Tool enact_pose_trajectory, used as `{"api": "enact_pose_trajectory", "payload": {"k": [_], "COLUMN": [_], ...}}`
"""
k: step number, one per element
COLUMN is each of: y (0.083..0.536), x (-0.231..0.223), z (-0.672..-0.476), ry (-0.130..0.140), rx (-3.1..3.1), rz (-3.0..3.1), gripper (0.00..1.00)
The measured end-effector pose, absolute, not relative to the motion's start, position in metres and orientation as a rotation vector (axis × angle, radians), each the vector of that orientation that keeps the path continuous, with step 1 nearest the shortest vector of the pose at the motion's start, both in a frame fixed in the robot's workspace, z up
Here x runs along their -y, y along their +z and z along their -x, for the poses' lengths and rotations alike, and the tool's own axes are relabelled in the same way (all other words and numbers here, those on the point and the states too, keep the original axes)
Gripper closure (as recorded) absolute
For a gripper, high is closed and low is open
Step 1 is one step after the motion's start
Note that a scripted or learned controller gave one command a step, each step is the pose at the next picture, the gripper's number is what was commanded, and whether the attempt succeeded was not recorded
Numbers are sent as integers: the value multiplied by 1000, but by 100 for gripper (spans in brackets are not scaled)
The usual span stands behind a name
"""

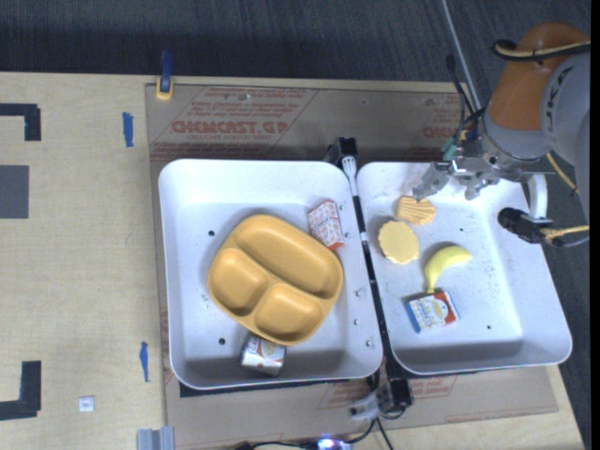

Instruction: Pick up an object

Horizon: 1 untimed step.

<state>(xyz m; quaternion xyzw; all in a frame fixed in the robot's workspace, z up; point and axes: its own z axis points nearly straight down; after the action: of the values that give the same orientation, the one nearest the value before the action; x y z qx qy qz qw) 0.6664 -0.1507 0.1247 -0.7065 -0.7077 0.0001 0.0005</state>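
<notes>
The right bin (525, 336) holds a ridged yellow wafer (416, 211), a round yellow disc (398, 243), a toy banana (445, 262) and a small white, blue and red carton (431, 310). My gripper (453, 186) hangs over the far part of this bin, just right of the wafer and above it in the view. Its fingers stand apart, open, with nothing between them. One fingertip (427, 186) lies close to the wafer's upper edge.
The left bin (183, 251) carries a large yellow divided plate (275, 277), a small red and white packet (325, 223) by the plate's far right rim, and a small tin (262, 355) at its near edge. A black clamp (345, 148) sits between the bins.
</notes>
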Motion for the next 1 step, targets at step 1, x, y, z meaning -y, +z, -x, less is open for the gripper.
{"api": "enact_pose_trajectory", "payload": {"k": [1], "y": [86], "x": [117], "z": [-601], "ry": [-2], "rx": [2222], "rz": [2223], "gripper": [0]}}
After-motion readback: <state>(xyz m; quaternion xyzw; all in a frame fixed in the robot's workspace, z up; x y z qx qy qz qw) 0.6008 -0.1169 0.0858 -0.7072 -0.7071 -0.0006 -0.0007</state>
